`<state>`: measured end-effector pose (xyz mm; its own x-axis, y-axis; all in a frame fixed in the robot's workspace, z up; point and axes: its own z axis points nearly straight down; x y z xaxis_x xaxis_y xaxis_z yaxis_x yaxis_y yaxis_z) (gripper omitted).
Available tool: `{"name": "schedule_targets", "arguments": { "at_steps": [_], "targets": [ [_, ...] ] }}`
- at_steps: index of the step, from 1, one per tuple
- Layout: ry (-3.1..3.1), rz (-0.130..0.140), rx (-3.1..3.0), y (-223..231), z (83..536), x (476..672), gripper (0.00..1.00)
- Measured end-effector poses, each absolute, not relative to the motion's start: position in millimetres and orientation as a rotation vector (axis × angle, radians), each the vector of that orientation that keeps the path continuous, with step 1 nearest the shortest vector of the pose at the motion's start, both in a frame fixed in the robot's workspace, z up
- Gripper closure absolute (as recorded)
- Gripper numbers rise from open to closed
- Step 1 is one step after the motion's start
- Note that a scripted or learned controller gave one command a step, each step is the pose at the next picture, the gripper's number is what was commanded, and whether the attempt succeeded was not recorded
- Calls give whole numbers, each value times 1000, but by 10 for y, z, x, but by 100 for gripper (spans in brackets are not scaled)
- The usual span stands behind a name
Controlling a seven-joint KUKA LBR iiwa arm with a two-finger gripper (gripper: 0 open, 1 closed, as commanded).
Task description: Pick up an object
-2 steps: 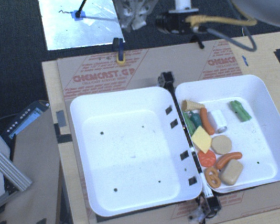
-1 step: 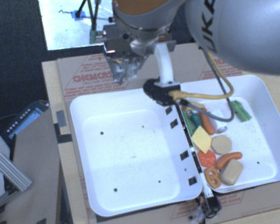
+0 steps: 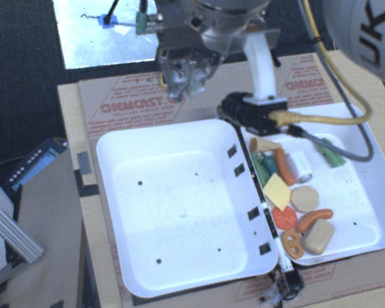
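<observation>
My gripper (image 3: 183,78) hangs high over the brown board behind the back edge of the left bin (image 3: 115,151); nothing shows beneath it. The toy foods lie along the left side of the right bin (image 3: 381,191). Among them are an orange carrot (image 3: 283,165), a white cylinder (image 3: 300,166), a yellow cheese slice (image 3: 277,190), a tan round piece (image 3: 304,199), a red tomato slice (image 3: 285,217), an orange sausage (image 3: 315,220), a pretzel (image 3: 292,242) and a tan bread piece (image 3: 318,237). All of them sit well to the right of the gripper and nearer the front.
A green piece (image 3: 333,155) lies at the back of the right bin, and a thin green stick (image 3: 260,167) lies beside the divider (image 3: 258,197) between the bins. The grey arm (image 3: 366,11) fills the upper right. Metal rails (image 3: 1,233) stand at the far left.
</observation>
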<state>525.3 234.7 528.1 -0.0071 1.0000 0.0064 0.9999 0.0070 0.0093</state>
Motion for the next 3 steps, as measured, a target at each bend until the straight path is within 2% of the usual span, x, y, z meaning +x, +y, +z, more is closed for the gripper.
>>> {"name": "schedule_targets", "arguments": {
  "at_steps": [1, 2, 3],
  "targets": [
    [2228, -25, 2224, 2338, 3434, 4834, 100],
    [2224, 22, 2213, 2342, 4823, 4870, 100],
    [2219, 9, 2219, 2340, 5003, 5488, 100]
  ]
}}
